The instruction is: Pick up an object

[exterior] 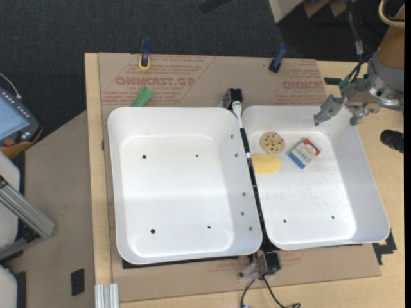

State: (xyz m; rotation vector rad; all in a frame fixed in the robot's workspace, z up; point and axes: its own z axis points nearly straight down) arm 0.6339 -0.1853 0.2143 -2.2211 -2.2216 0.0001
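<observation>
Arm (pixel 390 69) cut off at right edge, small box (pixel 304 153) label unreadable

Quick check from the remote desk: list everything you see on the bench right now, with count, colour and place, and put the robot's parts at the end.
bins: 2, white, side by side on the board; left bin, right bin
cookie: 1, tan with dark chips, right bin, upper left part
yellow block: 1, yellow, right bin, just below the cookie, by the left wall
small packet: 1, blue, white and red, right bin, right of the cookie
cardboard board: 1, brown with red print, under both bins
clamps: 2, blue, on the board's far edge; one left, one right
green piece: 1, green, on the board above the left bin
gripper: 1, grey, over the right bin's far right corner, apart from the items
</observation>
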